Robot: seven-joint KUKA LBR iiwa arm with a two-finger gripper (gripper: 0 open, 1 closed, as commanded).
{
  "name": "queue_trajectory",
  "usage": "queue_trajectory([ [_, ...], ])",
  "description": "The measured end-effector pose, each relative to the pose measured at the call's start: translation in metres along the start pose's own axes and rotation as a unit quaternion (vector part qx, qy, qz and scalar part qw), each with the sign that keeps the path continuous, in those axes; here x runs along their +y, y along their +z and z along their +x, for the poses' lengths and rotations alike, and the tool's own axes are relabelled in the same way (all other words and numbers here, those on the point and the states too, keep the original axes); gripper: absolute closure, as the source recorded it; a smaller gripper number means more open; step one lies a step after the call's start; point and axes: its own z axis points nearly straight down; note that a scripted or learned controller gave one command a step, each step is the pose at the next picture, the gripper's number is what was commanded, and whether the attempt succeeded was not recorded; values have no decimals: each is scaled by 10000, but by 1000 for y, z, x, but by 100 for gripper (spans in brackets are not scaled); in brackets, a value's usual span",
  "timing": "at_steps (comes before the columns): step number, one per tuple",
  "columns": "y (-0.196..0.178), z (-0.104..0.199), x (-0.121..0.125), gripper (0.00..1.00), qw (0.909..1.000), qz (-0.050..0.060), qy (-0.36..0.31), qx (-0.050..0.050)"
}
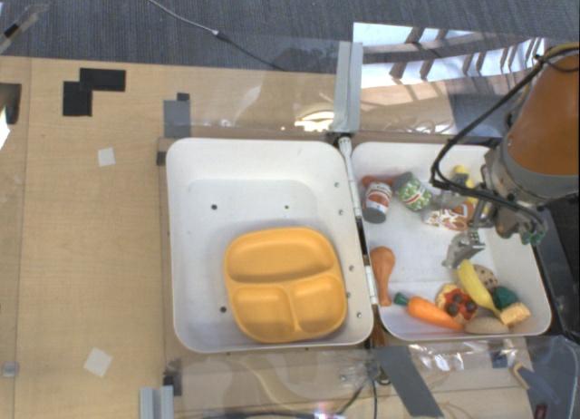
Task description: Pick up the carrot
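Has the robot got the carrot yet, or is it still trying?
Not yet. The carrot lies on the floor of the right bin, near the front edge, beside a drumstick and a banana. In hand: the gripper hangs over that bin, above the banana and off to the carrot's right, with nothing between its fingers. Left to do: move over the carrot, grip it and lift.

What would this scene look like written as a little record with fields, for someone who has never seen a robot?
setting: two white bins side by side on a wooden bench
left bin: holds a yellow divided tray
right bin: holds toy food
carrot: orange, lying near the right bin's front edge
beside the carrot: a drumstick to its left, a banana to its right
arm: reaches in from the right
tool: above the right bin, apart from the carrot, holding nothing visible
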Motion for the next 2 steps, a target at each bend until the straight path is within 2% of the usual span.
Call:
queue_trajectory([
  [1, 131, 15, -6, 0, 9979, 3, -645, -10],
  [2, 133, 25, 16, 0, 9958, 43, -911, -102],
])
